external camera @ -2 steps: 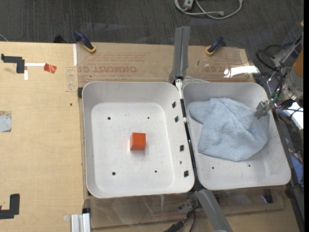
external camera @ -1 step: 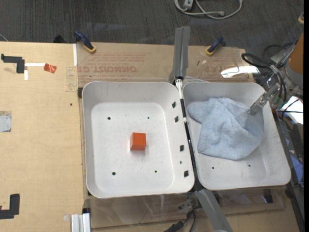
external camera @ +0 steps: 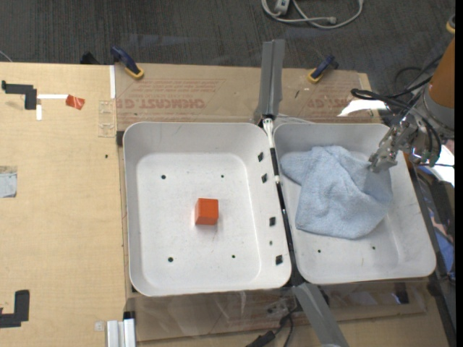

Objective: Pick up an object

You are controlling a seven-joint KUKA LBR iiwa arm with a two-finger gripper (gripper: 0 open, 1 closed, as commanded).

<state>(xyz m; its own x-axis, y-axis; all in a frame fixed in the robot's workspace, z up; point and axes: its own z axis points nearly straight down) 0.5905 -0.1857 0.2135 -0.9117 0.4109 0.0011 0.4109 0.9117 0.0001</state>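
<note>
While the orange block (external camera: 207,212) sits loose at lower centre in the left bin (external camera: 145,194), the blue cloth (external camera: 336,194) lies crumpled in the right bin (external camera: 405,259). Its upper right corner is drawn up, seemingly pinched between the jaws of the gripper (external camera: 381,159).

Block (external camera: 207,212) left bin, cloth (external camera: 334,192) right.

An orange block (external camera: 207,211) sits alone on the left bin's (external camera: 145,194) open floor; a crumpled cloth (external camera: 334,192) covers the right bin's (external camera: 405,259) middle.
</note>
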